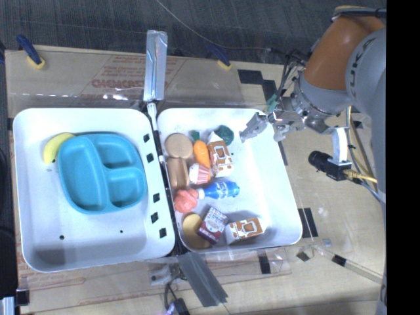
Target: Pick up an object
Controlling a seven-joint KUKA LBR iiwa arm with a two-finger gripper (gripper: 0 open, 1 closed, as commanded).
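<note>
While the claw (262,126) hovers empty above the right bin's (289,205) far right corner, fingers apart, the step in hand looks like the approach, with nothing yet chosen. Left of it and lower lie the objects: a green toy (225,134) nearest, then a carton (222,157), carrot (201,153) and bottle (220,189). Next it likely needs to travel left and descend. Bare floor below the claw gives room; the rim sits just beneath.
</note>
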